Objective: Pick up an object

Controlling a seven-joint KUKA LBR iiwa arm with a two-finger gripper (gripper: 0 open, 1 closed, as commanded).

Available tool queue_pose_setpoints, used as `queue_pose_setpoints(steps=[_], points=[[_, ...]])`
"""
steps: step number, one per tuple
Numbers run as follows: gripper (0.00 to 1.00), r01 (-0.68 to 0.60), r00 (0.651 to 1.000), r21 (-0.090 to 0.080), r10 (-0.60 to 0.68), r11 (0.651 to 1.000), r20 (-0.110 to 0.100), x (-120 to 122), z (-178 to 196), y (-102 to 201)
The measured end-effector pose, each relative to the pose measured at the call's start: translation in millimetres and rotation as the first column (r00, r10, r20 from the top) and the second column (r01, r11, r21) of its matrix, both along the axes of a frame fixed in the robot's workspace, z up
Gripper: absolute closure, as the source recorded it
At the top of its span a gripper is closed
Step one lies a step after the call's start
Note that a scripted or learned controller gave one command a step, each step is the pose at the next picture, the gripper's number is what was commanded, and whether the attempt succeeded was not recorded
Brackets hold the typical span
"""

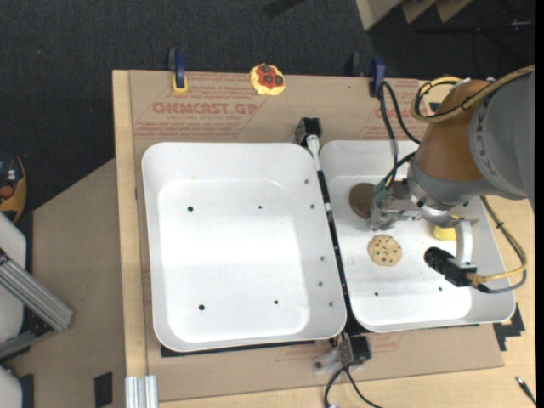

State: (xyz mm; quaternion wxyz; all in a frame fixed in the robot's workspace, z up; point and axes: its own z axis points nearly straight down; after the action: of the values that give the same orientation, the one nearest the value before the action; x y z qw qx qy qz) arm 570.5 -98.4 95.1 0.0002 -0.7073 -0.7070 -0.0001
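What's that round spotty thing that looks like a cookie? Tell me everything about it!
The cookie is a small round disc, tan with dark spots like chocolate chips; it may be a toy. It looks whole and lies flat on the floor of the right bin, near the middle. Nothing touches it. The gripper hangs just above it in the picture, beside a brown round thing. A yellow thing peeks out to its right, under the arm.

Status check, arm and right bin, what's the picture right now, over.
Gripper low in right white bin, beside brown round object. Nothing seen held. Round speckled cookie loose nearby. Yellow item partly under wrist.
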Motion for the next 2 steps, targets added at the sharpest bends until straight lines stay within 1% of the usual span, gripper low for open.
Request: queue_pose_setpoints(steps=[1, 2], points=[[1.00, 0.002, 1.000, -0.002, -0.002, 1.000, 0.005, -40.3, 76.9, -11.4], [1.00, -0.013, 1.000, 0.002, 0.013, 1.000, 0.013, 90.8, 91.8, 82.9]])
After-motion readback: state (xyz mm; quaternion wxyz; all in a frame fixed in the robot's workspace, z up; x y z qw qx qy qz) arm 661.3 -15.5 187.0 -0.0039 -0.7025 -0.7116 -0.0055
